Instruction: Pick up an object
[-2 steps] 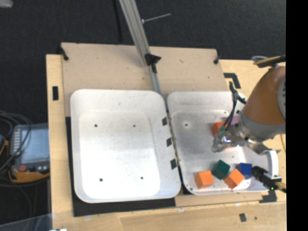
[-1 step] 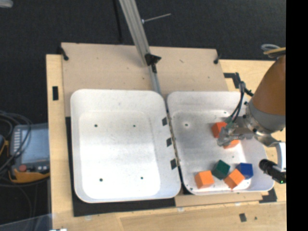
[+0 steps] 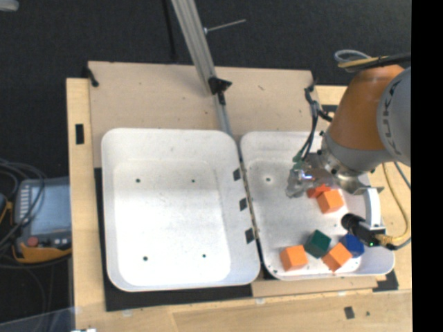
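Over the right bin (image 3: 266, 151), the gripper (image 3: 302, 182) hangs just beside an orange block (image 3: 330, 200). Whether its jaws are apart or together, I cannot tell. Near the front wall lie a green block (image 3: 319, 243), a blue block (image 3: 352, 245) and two more orange blocks (image 3: 293, 256).

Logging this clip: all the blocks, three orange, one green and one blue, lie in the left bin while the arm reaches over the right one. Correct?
Not quite. The camera view shows the orange blocks, green block and blue block in the right bin, not the left bin. The arm does reach over the right bin.

Bulky grey arm (image 3: 384, 133) with a broad orange band (image 3: 363, 109), dark cables (image 3: 313, 126) alongside, small metallic fingers (image 3: 300, 183).
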Motion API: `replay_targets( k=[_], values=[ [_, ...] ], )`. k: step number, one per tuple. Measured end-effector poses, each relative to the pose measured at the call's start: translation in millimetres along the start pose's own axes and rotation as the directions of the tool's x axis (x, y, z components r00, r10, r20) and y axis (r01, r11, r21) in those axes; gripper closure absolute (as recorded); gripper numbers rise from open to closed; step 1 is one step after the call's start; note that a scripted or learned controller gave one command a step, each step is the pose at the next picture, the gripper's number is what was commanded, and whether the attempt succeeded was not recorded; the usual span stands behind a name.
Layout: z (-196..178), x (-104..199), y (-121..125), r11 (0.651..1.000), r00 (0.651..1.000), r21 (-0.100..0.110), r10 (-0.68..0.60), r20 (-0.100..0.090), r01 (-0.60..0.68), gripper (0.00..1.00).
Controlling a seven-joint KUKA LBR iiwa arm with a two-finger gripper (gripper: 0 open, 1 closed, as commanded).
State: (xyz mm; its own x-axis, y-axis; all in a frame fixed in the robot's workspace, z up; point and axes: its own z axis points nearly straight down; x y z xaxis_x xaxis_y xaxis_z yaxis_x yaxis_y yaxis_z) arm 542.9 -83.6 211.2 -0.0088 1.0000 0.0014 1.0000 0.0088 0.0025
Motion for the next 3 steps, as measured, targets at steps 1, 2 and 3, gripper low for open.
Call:
replay_targets(
  k=[1, 2, 3],
  values=[
    [2, 43, 33, 1.0, 1.0, 0.0, 0.001, 0.0, -0.001, 1.0],
    [-14, 93, 60, 1.0, 1.0, -0.001, 0.0, -0.001, 0.0, 1.0],
    [-15, 151, 82, 1.0, 1.0, 0.0, 0.001, 0.0, -0.001, 1.0]
  ],
)
